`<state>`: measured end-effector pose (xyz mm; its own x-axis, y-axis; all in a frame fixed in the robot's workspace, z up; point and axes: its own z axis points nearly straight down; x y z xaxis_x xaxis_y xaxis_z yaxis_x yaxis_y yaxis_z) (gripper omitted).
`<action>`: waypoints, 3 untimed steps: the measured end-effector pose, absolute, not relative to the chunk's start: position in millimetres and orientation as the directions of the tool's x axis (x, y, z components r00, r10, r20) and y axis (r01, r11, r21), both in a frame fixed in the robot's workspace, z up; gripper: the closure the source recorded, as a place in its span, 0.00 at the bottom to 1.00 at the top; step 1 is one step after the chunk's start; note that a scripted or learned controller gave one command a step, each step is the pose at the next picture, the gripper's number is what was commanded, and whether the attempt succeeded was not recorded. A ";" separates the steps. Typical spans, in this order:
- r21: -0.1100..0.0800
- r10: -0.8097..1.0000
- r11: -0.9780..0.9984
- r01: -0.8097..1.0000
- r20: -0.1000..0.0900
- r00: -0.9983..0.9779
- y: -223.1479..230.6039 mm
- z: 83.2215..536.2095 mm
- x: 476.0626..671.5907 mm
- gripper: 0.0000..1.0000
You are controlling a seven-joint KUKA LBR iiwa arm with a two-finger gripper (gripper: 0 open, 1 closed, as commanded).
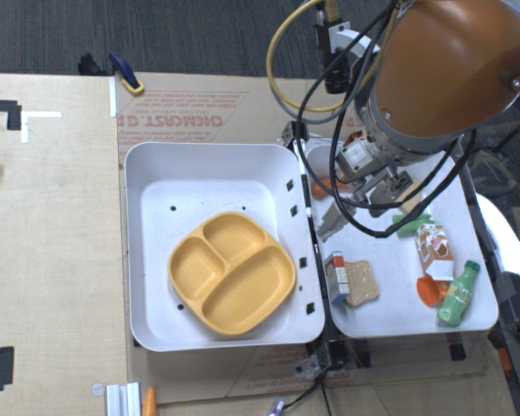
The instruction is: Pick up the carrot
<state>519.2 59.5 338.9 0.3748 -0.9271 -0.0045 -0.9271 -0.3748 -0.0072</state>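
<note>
Pincer [336, 215] hangs low over the far left part of the right bin [390, 319], close to the wall shared with the left bin [152, 198]. Cables and the wrist body crowd around it, so it cannot be told how far open it is or whether it has hold of anything. Above it, the grey arm with its orange band [451, 59] reaches in from the right.

An orange shape that looks like the carrot [323, 185] lies in the far left corner of the right bin, just beside the dividing wall and close to the pincer, partly hidden behind black cables.

Elsewhere in the right bin, a small carton [335, 277] and a slice of toy bread [361, 282] sit touching each other at the near left. A red and white pouch [434, 251] lies toward the right, with a green bottle [458, 295] just beside it at the near right. A green piece [412, 225] shows just far of the pouch.

In the left bin, a yellow divided plate [232, 271] rests at a slant toward the near side.
</note>
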 end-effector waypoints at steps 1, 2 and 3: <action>0.000 -0.923 -0.385 -0.923 -0.004 0.385 86.6 219.1 486.9 0.00; -0.012 -0.879 -0.477 -0.879 -0.003 0.478 120.5 105.9 481.0 0.00; -0.019 -0.884 -0.467 -0.884 0.001 0.467 117.0 115.1 485.7 1.00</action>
